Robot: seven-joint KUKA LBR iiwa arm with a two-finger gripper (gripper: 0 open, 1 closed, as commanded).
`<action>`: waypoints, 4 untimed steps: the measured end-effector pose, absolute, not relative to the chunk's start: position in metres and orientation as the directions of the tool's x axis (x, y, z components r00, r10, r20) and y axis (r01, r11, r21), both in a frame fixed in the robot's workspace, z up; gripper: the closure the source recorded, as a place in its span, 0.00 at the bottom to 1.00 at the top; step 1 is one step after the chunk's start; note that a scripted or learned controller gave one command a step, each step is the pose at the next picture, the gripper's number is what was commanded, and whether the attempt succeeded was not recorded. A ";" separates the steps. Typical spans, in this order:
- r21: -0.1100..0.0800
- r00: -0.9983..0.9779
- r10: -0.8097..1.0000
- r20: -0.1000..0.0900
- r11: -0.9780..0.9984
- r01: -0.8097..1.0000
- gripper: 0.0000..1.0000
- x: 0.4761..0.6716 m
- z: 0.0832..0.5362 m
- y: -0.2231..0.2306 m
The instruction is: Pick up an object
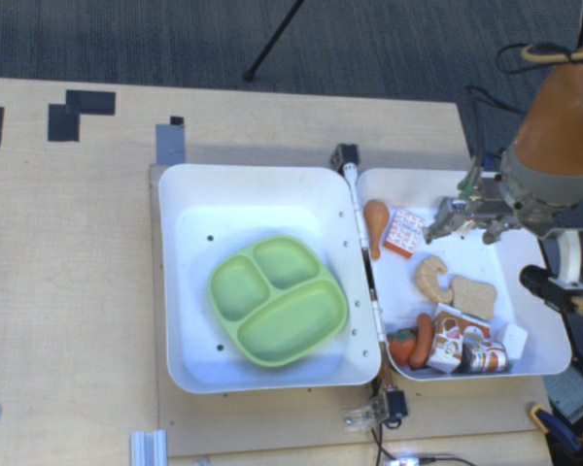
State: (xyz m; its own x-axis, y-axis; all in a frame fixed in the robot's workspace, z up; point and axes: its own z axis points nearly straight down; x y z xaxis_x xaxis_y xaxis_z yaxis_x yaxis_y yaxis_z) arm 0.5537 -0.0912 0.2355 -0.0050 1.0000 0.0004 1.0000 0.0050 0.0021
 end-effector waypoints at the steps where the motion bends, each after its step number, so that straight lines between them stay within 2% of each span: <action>1: -0.001 -0.001 1.000 0.001 0.001 1.000 0.00 0.534 0.122 -0.118; 2: 0.004 -0.003 1.000 0.001 0.003 1.000 1.00 0.536 0.133 -0.118; 3: 0.004 -0.005 1.000 0.001 0.005 1.000 1.00 0.585 0.194 -0.071; 4: 0.005 -0.003 1.000 -0.001 0.003 1.000 1.00 0.488 0.315 -0.092</action>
